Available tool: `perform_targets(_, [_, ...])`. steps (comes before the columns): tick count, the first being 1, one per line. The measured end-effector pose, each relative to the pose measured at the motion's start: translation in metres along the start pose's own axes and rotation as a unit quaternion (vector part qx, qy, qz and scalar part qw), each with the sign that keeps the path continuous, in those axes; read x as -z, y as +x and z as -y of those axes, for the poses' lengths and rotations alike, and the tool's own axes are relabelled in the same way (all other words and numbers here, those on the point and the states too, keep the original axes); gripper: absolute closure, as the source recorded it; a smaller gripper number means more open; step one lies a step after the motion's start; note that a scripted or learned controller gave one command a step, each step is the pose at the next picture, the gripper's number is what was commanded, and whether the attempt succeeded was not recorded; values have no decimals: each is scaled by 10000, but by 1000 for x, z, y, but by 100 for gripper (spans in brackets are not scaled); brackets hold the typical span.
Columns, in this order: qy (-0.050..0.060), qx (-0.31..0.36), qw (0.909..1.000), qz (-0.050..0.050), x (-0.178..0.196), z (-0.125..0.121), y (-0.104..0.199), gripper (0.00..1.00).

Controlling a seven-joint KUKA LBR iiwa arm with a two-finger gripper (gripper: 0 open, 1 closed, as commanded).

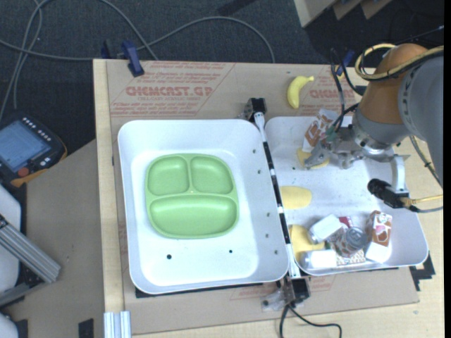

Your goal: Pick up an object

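My gripper (331, 151) hangs low over the back left part of the right bin (416, 220). It is just above a small yellow object (313, 160) and partly hides it. A crumpled snack packet (318, 130) lies right behind the gripper. A yellow oval piece (297, 197) rests near the bin's left wall. At the front of the bin lies a pile: a white block (325, 227), a yellow piece (299, 239), a round can (353, 239), a red and white packet (381, 228) and a white tube (320, 259).
The left bin (134, 189) holds a green divided plate (191, 195). A toy banana (299, 90) lies on the cardboard behind the right bin. A black cable plug (381, 189) hangs beside the arm over the right bin.
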State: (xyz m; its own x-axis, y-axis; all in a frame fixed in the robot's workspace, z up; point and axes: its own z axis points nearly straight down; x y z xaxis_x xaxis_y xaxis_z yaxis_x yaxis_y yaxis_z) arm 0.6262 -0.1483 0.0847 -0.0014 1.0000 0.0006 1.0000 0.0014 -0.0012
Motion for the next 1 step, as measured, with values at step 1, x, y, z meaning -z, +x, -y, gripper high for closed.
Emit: perform_targets(1, [7,-2,10000,-3,0,-40,22,0])
